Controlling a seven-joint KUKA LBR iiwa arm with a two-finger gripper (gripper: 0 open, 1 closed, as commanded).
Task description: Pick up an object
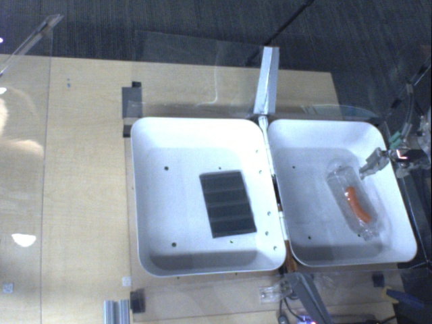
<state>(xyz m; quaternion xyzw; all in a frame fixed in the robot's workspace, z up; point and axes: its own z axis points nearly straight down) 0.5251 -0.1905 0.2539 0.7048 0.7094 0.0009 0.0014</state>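
Observation:
A clear plastic tube with an orange piece inside (pixel 355 204) lies slantwise in the right bin (pixel 305 181), toward its right side. In the left bin (pixel 158 187) a flat black ribbed pad (pixel 227 204) rests near the middle. My gripper (pixel 373 161) reaches in over the right bin's right rim and hangs just above the tube's upper end. Nothing shows between it and the tube that tells whether they touch. Most of the arm is cut off at the frame's right edge.
A grey metal post (pixel 266 79) stands at the back, where the two bins meet. Cables and brackets (pixel 304 302) lie along the bench's front edge. A transparent sheet (pixel 27 133) covers the wooden bench at the left.

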